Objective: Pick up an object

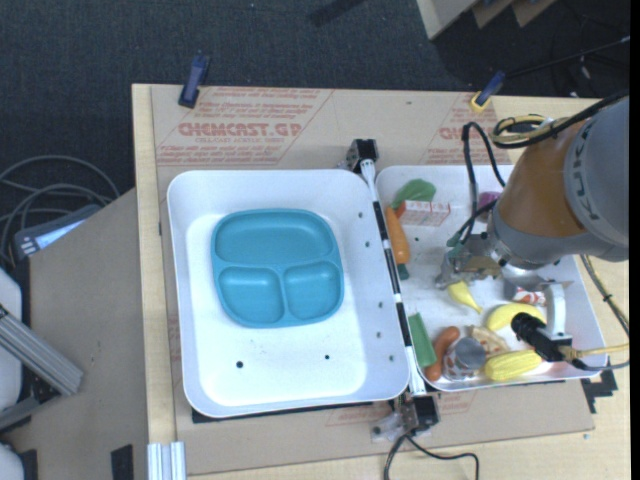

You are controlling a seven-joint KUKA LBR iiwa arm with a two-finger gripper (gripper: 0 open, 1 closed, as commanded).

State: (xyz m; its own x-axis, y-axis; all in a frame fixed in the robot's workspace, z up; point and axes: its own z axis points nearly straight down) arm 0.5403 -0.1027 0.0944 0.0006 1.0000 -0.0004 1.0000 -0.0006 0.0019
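Arm (560, 183) over the right bin (590, 313), gripper (462, 268) low among toy foods, its fingers' state impossible to tell, a small yellow piece (462, 294) lying just below it on the bin floor, nothing visibly lifted; the pick appears still undone.

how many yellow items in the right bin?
3 visible: a small yellow pointed piece just below the gripper, a round yellow lemon-like piece right of it, and a yellow corn-like piece at the bin's near edge. The arm may hide more.
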